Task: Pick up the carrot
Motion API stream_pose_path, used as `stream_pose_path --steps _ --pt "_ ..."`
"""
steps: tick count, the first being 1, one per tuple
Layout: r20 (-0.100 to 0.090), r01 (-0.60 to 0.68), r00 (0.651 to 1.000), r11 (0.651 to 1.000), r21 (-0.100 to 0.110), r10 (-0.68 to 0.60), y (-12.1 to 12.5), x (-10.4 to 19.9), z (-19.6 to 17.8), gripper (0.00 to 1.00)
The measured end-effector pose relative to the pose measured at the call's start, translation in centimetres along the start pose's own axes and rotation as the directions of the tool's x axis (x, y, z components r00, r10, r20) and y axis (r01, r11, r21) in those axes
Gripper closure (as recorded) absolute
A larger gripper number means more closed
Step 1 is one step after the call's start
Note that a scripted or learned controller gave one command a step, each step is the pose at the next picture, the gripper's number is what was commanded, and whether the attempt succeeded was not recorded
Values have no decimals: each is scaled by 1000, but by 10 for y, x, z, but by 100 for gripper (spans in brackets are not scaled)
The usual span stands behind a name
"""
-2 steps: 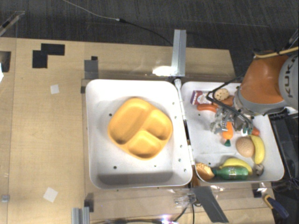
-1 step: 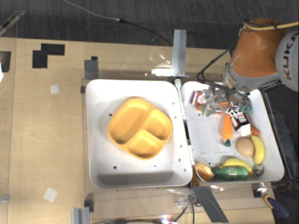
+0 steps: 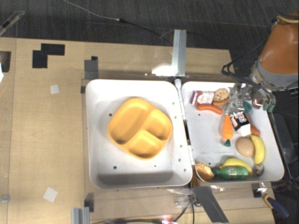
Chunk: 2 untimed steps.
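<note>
Camera view: carrot [image 3: 227,128] below end effector [image 3: 239,101].

Two white bins [image 3: 93,125] sat on the bench [image 3: 42,139]. There were one yellow divided plate [image 3: 140,127], one carrot [image 3: 227,129], two bananas [image 3: 258,148], one sausage [image 3: 210,109] and one cookie [image 3: 221,95].

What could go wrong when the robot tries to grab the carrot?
1. The carrot lies in a crowded bin. A small black-and-white packet sits right beside it, so the gripper might pinch that instead.
2. The hot dog lies near the carrot's upper end and could get bumped.
3. The carrot is narrow and rounded, so it might slip out or roll toward the potato.
</note>
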<state>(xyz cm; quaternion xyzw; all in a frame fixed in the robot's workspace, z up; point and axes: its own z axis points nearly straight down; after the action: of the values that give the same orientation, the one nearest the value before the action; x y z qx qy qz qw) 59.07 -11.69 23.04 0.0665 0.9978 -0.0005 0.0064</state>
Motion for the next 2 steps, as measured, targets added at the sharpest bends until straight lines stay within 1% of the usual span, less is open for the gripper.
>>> stream_pose_path --steps 1,2 --pt "-1 2 1000 1000 -1 -2 1 0 1 0" --pt "-13 39 999 999 -2 -39 -9 39 96 0"
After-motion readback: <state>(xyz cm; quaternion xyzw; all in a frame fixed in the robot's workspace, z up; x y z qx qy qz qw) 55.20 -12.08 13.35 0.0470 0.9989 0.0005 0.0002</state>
